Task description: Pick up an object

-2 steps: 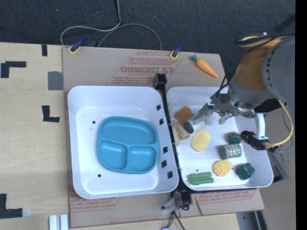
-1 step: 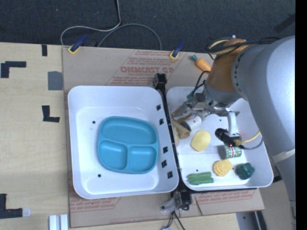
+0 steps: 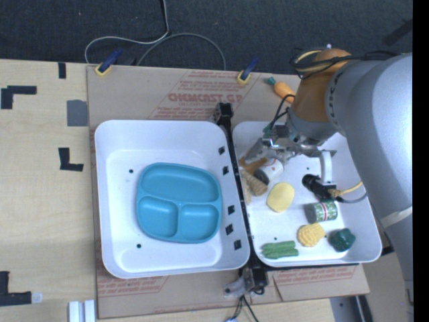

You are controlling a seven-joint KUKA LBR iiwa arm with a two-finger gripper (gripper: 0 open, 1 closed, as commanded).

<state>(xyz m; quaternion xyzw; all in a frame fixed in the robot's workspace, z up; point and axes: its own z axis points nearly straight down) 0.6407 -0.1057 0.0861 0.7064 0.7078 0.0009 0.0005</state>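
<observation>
1. Illumination: even and moderately bright; diffuse, apparently from overhead. No hard-edged shadows are present.
2. Shadows: soft, faint shading lies along the inner walls of the left shallow white plastic bin (image 3: 114, 180) and under the rim of the blue three-compartment plastic tray (image 3: 178, 202).
3. Glare: a broad pale sheen runs across the large grey rounded arm housing (image 3: 385, 133); white bin surfaces are near saturation but retain edge detail.
4. Dark zones: the dark carpeted floor (image 3: 221, 12) at the top renders almost black with little texture.
5. Sharpness: overall soft, low resolution. Small items in the right shallow white plastic bin (image 3: 365, 237) lack fine detail.
6. Distortion: edges of the light wooden counter (image 3: 40, 206) appear straight; no marked bending is evident.
</observation>
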